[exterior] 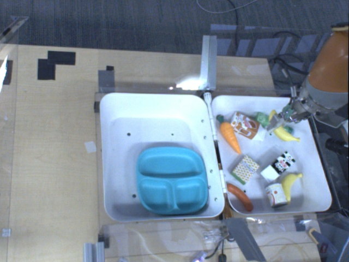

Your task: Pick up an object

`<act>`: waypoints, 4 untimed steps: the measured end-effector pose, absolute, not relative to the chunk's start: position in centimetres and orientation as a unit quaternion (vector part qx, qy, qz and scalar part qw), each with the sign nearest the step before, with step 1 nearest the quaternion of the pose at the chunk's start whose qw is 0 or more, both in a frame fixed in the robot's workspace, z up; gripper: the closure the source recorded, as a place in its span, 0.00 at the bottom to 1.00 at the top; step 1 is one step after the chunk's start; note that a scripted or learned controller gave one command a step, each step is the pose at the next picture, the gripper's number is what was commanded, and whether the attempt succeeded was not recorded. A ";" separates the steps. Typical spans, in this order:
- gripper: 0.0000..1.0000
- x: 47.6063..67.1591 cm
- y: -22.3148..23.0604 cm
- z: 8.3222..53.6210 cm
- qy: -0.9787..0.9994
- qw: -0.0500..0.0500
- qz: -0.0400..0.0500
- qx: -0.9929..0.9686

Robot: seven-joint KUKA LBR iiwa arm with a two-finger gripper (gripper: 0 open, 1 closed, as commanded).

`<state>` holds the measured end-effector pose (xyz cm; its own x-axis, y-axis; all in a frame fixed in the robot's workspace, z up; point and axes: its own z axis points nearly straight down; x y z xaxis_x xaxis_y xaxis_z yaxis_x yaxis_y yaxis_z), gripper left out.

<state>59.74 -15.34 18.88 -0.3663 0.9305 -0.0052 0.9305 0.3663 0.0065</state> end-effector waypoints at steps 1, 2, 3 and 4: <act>0.00 59.7 -15.3 18.8 0.827 0.004 0.001 0.563; 0.00 58.3 -19.2 9.2 0.863 0.003 0.001 0.505; 1.00 58.5 -19.1 10.4 0.863 0.006 0.002 0.505; 1.00 58.1 -18.9 8.9 0.840 0.005 0.002 0.542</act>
<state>58.12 -18.87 8.88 -0.4117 0.9113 -0.0064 0.9113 0.4117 0.0086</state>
